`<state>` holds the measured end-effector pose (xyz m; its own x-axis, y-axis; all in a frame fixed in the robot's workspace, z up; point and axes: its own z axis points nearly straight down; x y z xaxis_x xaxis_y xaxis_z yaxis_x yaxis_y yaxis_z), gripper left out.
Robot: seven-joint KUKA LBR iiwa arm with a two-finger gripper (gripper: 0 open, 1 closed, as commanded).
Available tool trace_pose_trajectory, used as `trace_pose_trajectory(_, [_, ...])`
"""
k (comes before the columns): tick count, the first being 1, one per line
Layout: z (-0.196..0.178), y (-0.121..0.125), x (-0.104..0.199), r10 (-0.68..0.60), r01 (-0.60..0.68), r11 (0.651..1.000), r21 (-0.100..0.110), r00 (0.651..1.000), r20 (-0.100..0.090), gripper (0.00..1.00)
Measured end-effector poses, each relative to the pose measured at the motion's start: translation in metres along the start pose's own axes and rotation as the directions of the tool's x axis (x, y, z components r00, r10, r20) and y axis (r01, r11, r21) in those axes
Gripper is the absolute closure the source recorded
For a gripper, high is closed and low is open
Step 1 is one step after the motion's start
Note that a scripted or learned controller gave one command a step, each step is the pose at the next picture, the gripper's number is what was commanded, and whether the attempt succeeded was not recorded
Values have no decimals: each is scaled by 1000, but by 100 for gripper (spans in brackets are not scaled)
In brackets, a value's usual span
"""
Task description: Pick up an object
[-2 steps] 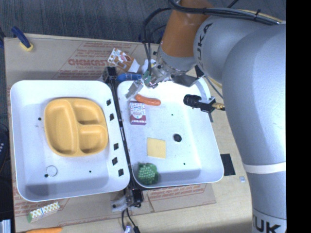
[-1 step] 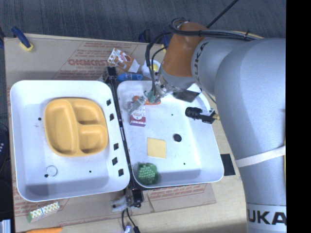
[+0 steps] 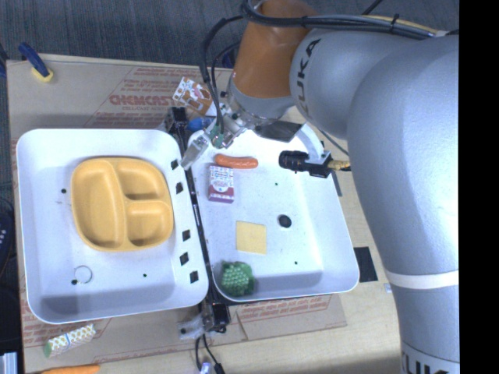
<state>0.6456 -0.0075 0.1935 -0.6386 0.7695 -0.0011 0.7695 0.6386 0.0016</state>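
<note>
From above, at a slant: a surface carries two shallow white plastic bins side by side. The left bin [image 3: 47, 209] holds a yellow sectioned plastic tray [image 3: 121, 202]. The right bin [image 3: 327, 232] holds several small things: an orange-red toy sausage [image 3: 235, 162] at its far end, a small red-and-white packet [image 3: 221, 184] just beside it, a flat pale-yellow square like a cheese slice [image 3: 251, 238], a green knobbly broccoli-like toy [image 3: 236, 277] at the near edge, and a small dark disc [image 3: 284, 222]. The grey arm with its orange band reaches in from the right; its gripper [image 3: 204, 140] hangs over the far end of the divide between the bins. Whether the jaws are parted or closed I cannot tell (they are small and blurred). The sausage is nearest — just to the right of the jaws, its long axis running left to right — so a short shift rightward and a descent looks likeliest.
</note>
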Motion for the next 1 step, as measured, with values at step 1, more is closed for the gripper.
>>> trace_pose_trajectory(1, [2,-10,11,-177,177,984,4,984,-4,0])
